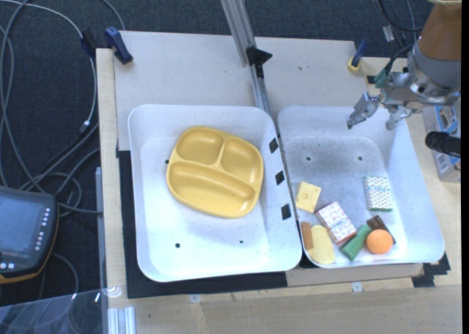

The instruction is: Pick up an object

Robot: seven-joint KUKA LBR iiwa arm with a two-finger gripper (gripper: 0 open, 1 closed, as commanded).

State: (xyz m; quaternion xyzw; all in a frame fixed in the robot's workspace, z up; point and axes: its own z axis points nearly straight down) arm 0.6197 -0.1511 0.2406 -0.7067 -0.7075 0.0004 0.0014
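The far part of the right shallow white bin [333, 149] lies bare; small toys [344, 226] crowd its near corner; a yellow plastic divided plate [215, 171] fills the left bin's middle.

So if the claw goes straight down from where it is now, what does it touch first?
Probably the bare floor of the right bin, near its far edge. The claw hangs well away from the toys; depth is hard to judge.

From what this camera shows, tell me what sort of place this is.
Most likely a robotics lab test bench, not a kitchen. Two white bins sit side by side on a board, a robot arm's gripper hangs over the right one, loose cables trail on the floor, and a handheld control pendant lies nearby.
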